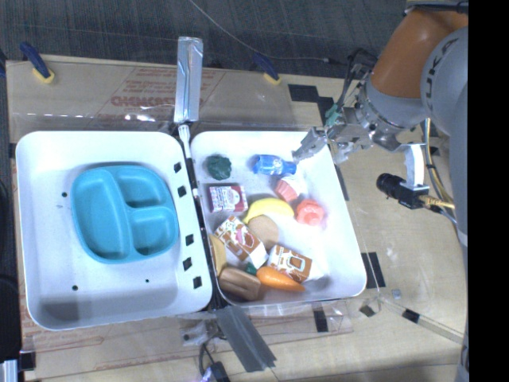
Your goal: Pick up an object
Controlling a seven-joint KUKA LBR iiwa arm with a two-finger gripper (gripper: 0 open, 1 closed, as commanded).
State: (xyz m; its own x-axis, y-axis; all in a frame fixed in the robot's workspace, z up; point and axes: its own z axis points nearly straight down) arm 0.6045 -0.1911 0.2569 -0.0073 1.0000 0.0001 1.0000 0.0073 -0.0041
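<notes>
The right white bin (348,237) holds several toy foods. Among them are a blue wrapped piece (269,165), a dark green lump (219,165), a maroon packet (226,196), a yellow piece (269,208), a pink-red piece (310,212) and a small white-and-red item (288,188). Toward the front lie two printed cartons (241,241) (289,263), an orange carrot (278,278) and a brown loaf (240,283). My gripper (322,148) hangs over the bin's far right corner, just right of the blue piece. It is open, with nothing between its fingers.
The left white bin (40,285) carries a blue divided tray (126,211). A silver strip (188,78) stands upright behind the wall between the bins. The arm's grey body and orange band fill the upper right.
</notes>
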